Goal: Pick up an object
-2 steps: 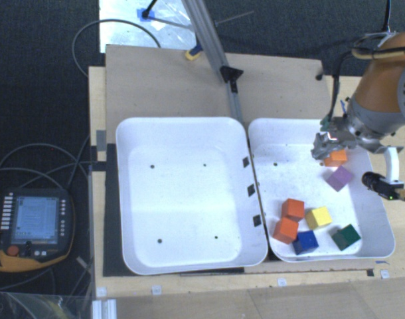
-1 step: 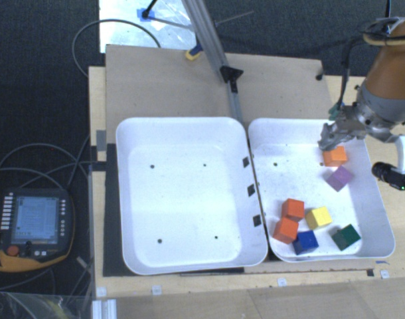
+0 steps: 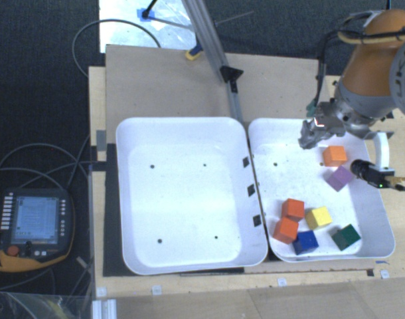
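One orange block beside fingers

Seven small blocks lie in the right bin on the table: an orange block and a purple block toward its right edge, and two red-orange blocks, a yellow block, a blue block and a green block clustered near its front edge.
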Motion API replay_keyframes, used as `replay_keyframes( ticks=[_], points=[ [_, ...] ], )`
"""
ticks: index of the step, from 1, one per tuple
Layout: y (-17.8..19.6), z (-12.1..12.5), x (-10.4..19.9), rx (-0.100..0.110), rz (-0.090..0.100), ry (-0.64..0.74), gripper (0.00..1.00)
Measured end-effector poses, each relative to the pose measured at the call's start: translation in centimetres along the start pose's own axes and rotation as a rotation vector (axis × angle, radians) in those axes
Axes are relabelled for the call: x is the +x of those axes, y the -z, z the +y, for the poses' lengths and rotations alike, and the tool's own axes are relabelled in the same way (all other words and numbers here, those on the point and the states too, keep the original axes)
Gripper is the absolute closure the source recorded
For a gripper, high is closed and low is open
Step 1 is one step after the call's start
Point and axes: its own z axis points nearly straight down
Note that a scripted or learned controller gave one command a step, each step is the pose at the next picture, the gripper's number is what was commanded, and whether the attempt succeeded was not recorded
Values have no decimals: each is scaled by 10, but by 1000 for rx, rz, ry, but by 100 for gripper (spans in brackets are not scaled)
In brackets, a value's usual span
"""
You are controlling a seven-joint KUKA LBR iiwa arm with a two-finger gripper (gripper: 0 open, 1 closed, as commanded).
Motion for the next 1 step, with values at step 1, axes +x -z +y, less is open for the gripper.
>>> replay_keyframes(
  ticks=[1],
  points=[
    [-11,-3,53,2,1,0,100]
  ],
)
